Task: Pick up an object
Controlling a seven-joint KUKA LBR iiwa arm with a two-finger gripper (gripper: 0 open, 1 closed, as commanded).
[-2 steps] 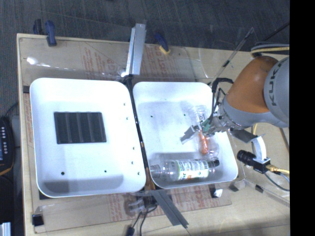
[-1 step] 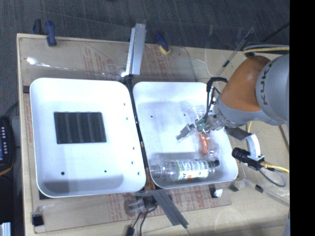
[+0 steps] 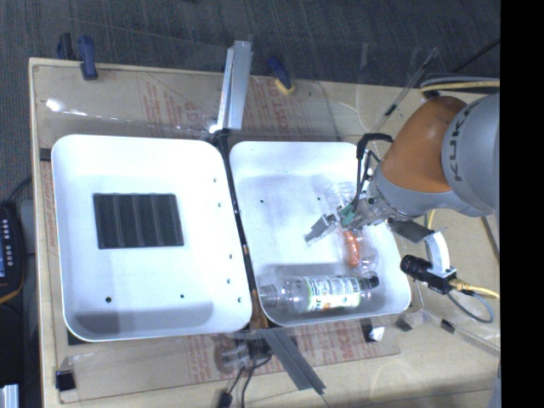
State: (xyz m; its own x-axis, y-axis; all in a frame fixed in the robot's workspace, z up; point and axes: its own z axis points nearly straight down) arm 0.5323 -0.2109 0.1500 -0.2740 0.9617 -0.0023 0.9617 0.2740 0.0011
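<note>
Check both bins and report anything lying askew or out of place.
Nothing looks spilled or damaged. The clear bottle lies on its side along the right bin's near wall. The left bin holds a dark ridged panel, lying flat.

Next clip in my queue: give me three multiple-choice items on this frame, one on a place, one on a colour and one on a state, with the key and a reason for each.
1. Where does the dark ribbed panel lie?
A. In the left bin
B. In the right bin
C. On the bench outside both bins

2. What colour is the small object just below the tool?
A. Blue
B. Orange
C. Yellow

3. How is the clear bottle placed?
A. Standing upright
B. Lying on its side
C. Hanging from the arm

Key:
1 A: the panel rests on the floor of the left bin.
2 B: it shows orange against the white floor of the right bin.
3 B: it stretches lengthwise along the right bin's near wall.
</note>
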